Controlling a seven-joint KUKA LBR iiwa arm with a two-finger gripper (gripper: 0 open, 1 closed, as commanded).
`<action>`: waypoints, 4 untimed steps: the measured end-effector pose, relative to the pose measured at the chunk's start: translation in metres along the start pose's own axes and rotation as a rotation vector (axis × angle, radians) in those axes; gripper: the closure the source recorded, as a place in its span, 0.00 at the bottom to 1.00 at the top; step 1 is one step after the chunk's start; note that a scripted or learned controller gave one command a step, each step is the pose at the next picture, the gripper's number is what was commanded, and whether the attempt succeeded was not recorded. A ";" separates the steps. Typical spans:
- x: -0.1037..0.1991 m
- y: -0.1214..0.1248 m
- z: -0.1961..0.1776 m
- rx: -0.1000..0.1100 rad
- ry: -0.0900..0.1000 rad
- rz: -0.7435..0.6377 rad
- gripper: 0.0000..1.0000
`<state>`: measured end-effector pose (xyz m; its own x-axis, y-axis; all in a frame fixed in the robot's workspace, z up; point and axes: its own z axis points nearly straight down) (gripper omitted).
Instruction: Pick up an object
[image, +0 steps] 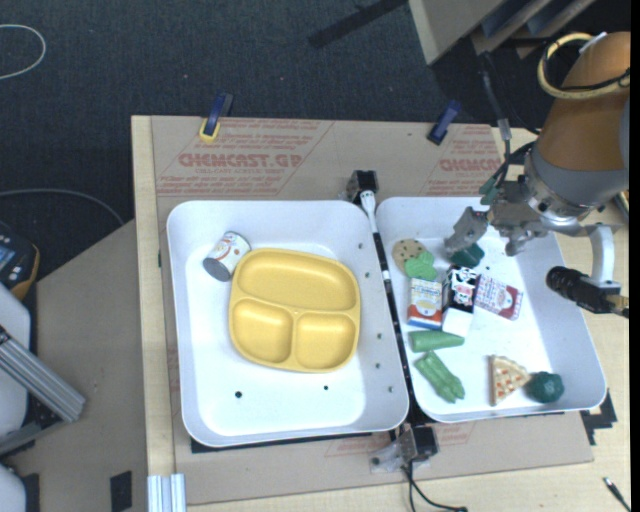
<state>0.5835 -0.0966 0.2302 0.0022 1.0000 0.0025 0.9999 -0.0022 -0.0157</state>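
Observation:
My gripper (492, 240) hangs over the back of the right bin (580, 340), its fingers spread open with nothing between them. A small teal object (468, 256) lies just under the left finger (463, 231). In front of the gripper lie a black-and-white carton (461, 286), a red-and-white packet (499, 298), a small juice box (426, 301) and a white block (456, 323). A cookie (405, 250) and a light green piece (421, 267) sit to the gripper's left.
Green pods (439, 374), a pizza slice (507, 378) and a dark green ball (546, 386) lie at the right bin's front. The left bin (190, 330) holds a yellow divided plate (295, 307) and a small tipped can (226, 255).

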 end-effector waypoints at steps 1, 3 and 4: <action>0.000 0.002 -0.007 -0.014 -0.002 -0.002 0.00; 0.005 0.000 0.097 -0.010 -0.001 -0.002 0.00; 0.002 0.006 0.123 -0.032 -0.008 0.000 0.00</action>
<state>0.5873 -0.0943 0.1074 0.0023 1.0000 -0.0059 0.9999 -0.0022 0.0166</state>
